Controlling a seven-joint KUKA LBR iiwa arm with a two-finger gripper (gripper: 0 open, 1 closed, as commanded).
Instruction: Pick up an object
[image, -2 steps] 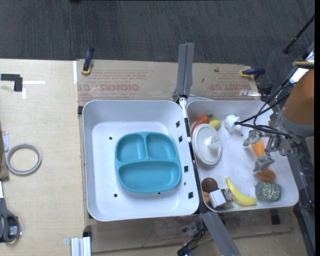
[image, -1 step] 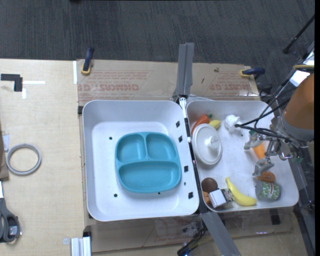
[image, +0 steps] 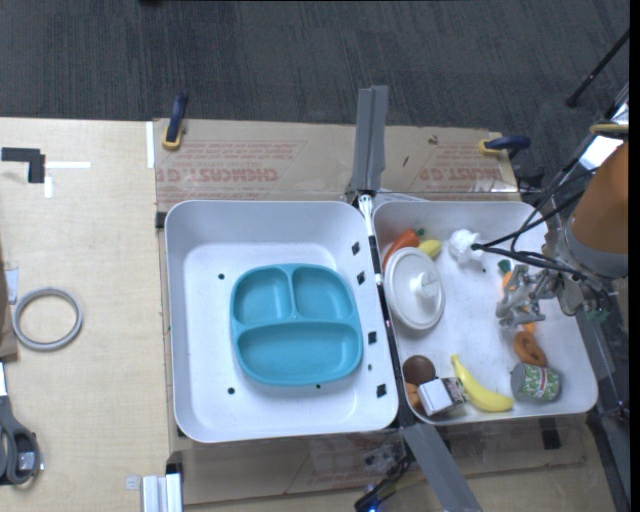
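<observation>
grey arm with orange band (image: 612, 205) in from the right; tool (image: 520, 305) low, pointing left

Floor (image: 250, 50): dark grey carpet beyond the far edge. Table (image: 90, 230): light wood, partly covered by brown printed cardboard (image: 260, 165) held with 2 blue-and-yellow clamps (image: 176, 122). Lighting: even.

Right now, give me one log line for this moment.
arm: over right white bin | gripper: low beside orange piece | grasp: unconfirmed | blue divided plate: left bin

A smooth, matt blue plastic plate (image: 297, 325) lies in a glossy white plastic bin (image: 190, 330) on a pale wood bench (image: 80, 220).
</observation>
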